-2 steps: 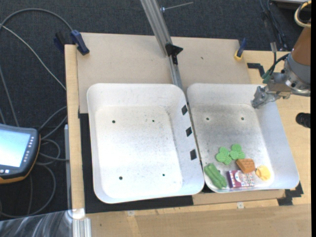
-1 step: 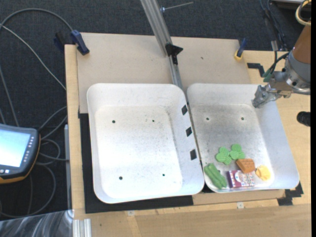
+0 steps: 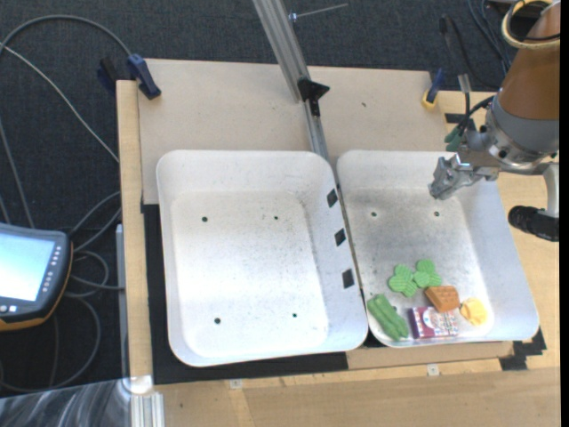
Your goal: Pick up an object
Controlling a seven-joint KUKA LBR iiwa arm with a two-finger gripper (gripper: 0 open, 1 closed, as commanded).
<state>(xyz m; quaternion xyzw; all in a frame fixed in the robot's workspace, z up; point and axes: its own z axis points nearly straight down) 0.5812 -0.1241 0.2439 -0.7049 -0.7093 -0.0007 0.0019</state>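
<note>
Reading across from the left, the left bin [image 3: 249,256] has nothing for me; a slanted metal pole [image 3: 289,52] runs down toward the seam between the bins and lies well apart from my work. In the right bin [image 3: 498,238] the objects are bunched in the near corner: a green pod-like piece [image 3: 388,317] against the near wall, a green leafy cluster [image 3: 413,278] just behind it, a flat pink-and-white packet [image 3: 434,323], an orange-brown block [image 3: 443,297] and a small yellow piece [image 3: 474,310]. They look like small, light toy items, likely hard and a little slick. I judge the orange-brown block the best target: it stands highest, so I would close across its short sides. Its neighbours touch or nearly touch it, so a finger may snag on the cluster or packet, and the bin's wall crowds the pod and packet. My gripper [image 3: 442,183] hangs over the far part of that bin, well apart from the pile, carrying nothing; whether its fingers are spread or closed I cannot tell.
</note>
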